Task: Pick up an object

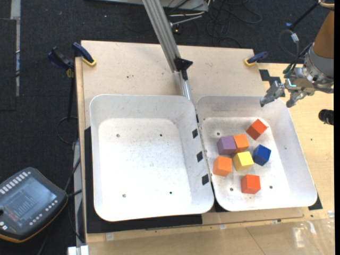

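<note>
Several small blocks lie in the right bin (297,187): a purple one (227,144), an orange one (241,141) touching it, a red-orange one (257,128) toward the back, a yellow one (244,159), a blue one (261,154), another orange one (222,166) and a red one (251,184) nearest the front. My gripper (280,97) hangs above the bin's back right rim, well clear of the blocks. Its two fingers (268,96) stand apart, open, with nothing between them.
The left bin (141,155) sits beside the right one. A slanted metal pole (162,25) runs down to the bins' shared back edge. Clamps (85,54) hold the board's back corners. A teach pendant (26,203) lies at the lower left.
</note>
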Available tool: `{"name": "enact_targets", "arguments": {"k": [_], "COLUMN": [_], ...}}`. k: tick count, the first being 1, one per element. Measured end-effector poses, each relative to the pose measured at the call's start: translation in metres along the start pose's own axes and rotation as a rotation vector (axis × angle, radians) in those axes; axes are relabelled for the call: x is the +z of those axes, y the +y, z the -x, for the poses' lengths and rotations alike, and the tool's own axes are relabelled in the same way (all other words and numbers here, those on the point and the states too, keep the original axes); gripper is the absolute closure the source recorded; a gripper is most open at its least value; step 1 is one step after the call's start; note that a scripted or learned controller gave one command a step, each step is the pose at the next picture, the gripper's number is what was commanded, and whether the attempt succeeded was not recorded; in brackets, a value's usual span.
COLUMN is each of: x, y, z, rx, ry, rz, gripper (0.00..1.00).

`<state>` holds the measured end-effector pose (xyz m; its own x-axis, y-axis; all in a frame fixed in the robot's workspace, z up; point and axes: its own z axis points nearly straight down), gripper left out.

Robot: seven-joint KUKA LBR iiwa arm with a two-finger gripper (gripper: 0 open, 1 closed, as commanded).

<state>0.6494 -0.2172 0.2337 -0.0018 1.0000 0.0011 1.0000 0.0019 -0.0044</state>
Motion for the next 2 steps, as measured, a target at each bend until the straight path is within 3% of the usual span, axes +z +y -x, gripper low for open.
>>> {"name": "enact_targets", "arguments": {"k": [1, 2], "x": [-0.003, 0.04], "y": [0.001, 0.001], "z": [0.0, -0.004], "rx": [-0.002, -0.003], "ry": [-0.002, -0.001], "rz": [0.005, 0.001], "gripper": [0.0, 0.0]}}
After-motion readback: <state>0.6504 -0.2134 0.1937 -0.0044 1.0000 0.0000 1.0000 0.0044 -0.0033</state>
